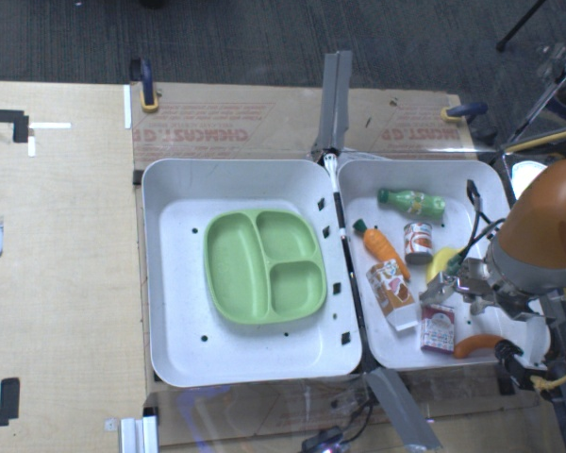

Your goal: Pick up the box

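Apparently my claw (450,289) hovered just above the small red-and-white box (438,329) in the right bin (377,347), lining up; its spread I couldn't tell.

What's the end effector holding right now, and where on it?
Cannot be told. The end effector sits low over the right bin, just above the red-and-white box, but no item visibly sits in it.

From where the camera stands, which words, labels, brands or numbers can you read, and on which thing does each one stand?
"CHEMCAST GP": red print on the brown sheet behind the bins, upside down, repeated, partly faint.
Red box: label too small to read.
Orange and white carton: print blurred.
Can: label unreadable.
Green bottle: label unreadable.
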Controlling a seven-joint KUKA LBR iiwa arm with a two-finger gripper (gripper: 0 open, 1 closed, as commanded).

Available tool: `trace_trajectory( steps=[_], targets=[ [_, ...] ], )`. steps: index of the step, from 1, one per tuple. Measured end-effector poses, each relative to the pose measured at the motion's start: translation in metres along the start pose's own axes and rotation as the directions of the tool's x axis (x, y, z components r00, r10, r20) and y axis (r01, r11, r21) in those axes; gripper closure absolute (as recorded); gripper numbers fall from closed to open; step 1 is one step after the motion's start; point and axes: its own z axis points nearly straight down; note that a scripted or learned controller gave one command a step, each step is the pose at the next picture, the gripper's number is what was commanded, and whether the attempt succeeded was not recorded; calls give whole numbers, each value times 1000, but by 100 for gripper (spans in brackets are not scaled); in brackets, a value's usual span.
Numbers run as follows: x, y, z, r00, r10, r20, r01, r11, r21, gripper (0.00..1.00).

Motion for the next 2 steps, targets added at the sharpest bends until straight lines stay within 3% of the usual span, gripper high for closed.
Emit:
trace_trajectory(
  steps=[1, 2],
  targets=[
    [0, 1, -10, 1000, 2, 0, -2, 1000, -1, 100],
    [111, -8, -137, 994, -111, 1, 111, 994, -1, 100]
  ],
)
